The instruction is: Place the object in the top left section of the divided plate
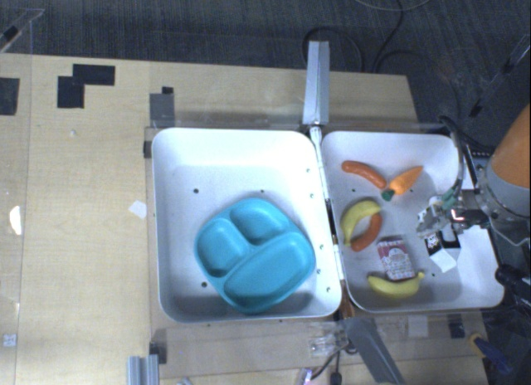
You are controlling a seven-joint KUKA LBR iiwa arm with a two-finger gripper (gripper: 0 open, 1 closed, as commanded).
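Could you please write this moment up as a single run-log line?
end effector: over right bin, near its right side | divided plate: in left bin | carrot, two bananas, two sausages: lying in right bin | placement: not yet done

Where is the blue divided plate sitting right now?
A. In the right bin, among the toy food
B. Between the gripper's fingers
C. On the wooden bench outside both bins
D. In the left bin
D: the blue divided plate lies flat on the floor of the left bin, apart from the toy food in the right bin.
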